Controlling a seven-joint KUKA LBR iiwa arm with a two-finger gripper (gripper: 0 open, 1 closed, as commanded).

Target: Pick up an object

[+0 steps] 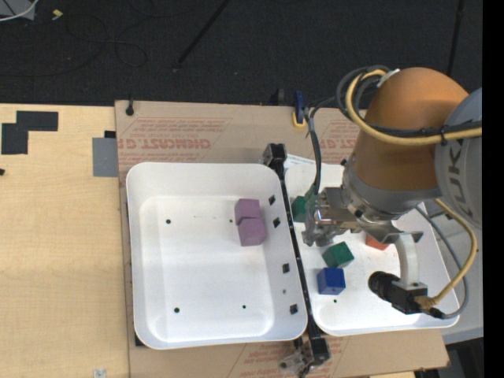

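Careful, your gripper [321,231], whose grip state can't be told, hangs in the right white bin [441,242] with the green block [339,254] just beside and the blue cube [331,281] beyond, so a close could bump both.

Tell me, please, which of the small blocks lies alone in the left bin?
The purple block; the blue block and green block lie in the right bin.

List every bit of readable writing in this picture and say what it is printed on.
Red print on the brown board behind the left bin: upside down and blurred, not legible with certainty.
Red print on the board's front edge: too small to read.
Pale lettering on the arm: cut off at the frame edge, unreadable.
The blocks carry no writing.
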